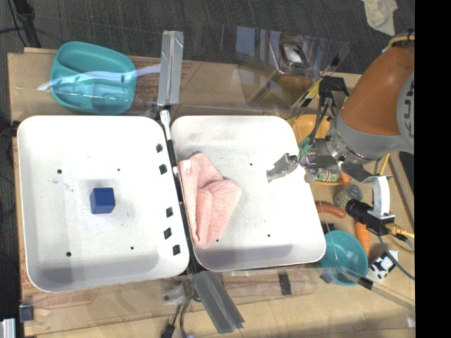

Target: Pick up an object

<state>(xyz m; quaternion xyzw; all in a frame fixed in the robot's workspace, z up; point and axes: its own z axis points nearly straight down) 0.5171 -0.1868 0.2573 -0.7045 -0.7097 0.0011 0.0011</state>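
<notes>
The hand [283, 167] hangs over the right bin [282, 245]; whether it is spread or pressed together I cannot tell. Just to its left lies the pink cloth [208, 199], bunched against the bin wall, so a descent here likely closes on bare floor. Farther left, past the divider, sits the blue cube [103, 200], well apart.

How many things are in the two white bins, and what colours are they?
Blue: 1, the blue cube in the left bin
Pink: 1, the pink cloth in the right bin
Total: 2
</notes>
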